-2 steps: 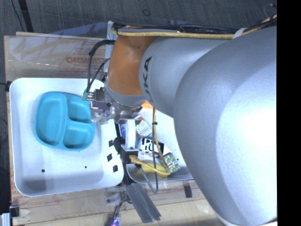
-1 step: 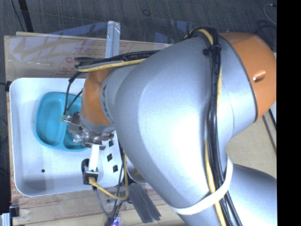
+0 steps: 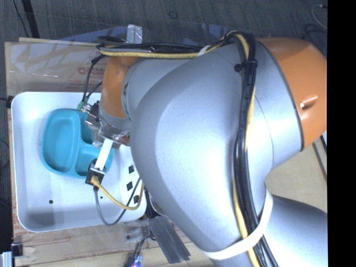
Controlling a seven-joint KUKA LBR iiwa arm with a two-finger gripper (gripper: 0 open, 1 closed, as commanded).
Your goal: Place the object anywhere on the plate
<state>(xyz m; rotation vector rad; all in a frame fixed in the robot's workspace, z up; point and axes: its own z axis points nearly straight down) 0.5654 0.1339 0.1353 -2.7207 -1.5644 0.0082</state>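
Dark carpet lay beyond the far edge of the wooden desk (image 3: 44,54), and on the desk sat the left-hand white bin (image 3: 28,204), the only stage that mattered. And what a crowd: the grey arm (image 3: 211,149) swept in from the right and loomed over most of the scene, its orange band (image 3: 114,90) hanging right above the bin.

Down in that bin, toward its far left part, lay the blue plate (image 3: 60,133), a shallow dish with a raised rim, its hollow bare as far as could be seen. Touching its near-right corner was a smaller blue mound (image 3: 88,157); whether that belonged to the plate or was a separate thing, I could not tell.

The gripper (image 3: 95,125) hung just over the plate's right rim, seen almost end-on beneath the wrist, so whether it was open, closed or carrying anything could not be told. The object itself I could not pick out for certain.

My read was that the whole move turned on one short line: the plate's hollow lay directly left of the gripper, close by, so a small shift leftward before any release looked like the call.
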